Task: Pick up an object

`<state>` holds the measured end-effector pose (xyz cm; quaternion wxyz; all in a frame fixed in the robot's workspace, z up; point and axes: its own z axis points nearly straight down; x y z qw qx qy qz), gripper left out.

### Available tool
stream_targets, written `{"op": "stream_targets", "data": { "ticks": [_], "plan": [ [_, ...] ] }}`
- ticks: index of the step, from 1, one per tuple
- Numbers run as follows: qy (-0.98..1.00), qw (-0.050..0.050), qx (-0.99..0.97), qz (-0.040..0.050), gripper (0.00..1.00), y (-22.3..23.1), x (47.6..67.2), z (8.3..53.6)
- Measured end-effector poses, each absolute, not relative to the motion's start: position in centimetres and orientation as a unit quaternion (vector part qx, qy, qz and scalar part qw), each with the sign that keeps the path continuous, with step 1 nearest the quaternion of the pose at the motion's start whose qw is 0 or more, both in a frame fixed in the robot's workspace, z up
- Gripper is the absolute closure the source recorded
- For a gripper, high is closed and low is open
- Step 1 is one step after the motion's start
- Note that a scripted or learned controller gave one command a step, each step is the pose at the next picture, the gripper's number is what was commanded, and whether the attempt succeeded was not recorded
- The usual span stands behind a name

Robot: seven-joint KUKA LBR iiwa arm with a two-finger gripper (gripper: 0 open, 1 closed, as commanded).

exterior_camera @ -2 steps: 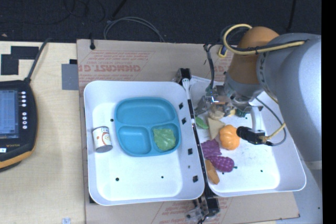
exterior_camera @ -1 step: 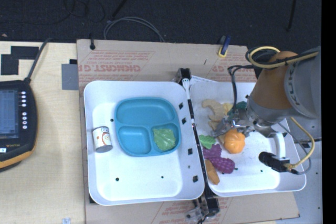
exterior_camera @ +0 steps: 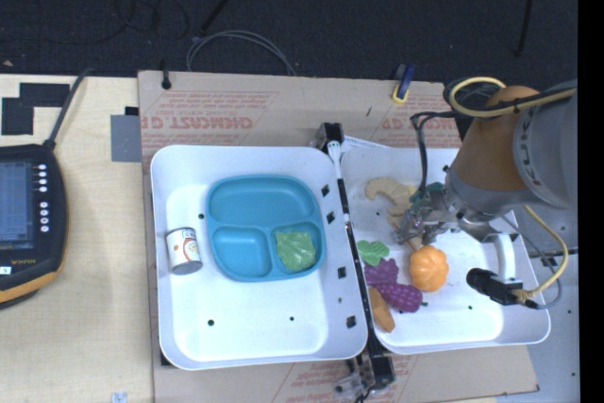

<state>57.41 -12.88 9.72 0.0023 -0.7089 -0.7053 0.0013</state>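
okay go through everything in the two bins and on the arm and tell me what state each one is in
Small white can: on its side, beside the plate.
Blue three-section plastic plate: flat, leaf in its lower right section.
Green toy leaf: lying flat.
Orange toy fruit: free, below the gripper.
Purple toy grapes: lying loose.
Gripper: low in the right bin.

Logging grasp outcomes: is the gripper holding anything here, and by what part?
Cannot be told. The gripper sits low in the right white bin, just above the round orange fruit, but nothing visibly sits in it.
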Motion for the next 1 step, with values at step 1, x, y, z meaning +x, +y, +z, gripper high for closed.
{"op": "stream_targets", "data": {
  "ticks": [1],
  "plan": [
    [-0.710, -0.001, -0.704, -0.0032, 1.00, -4.63, 59.48, 19.34]
  ]
}}
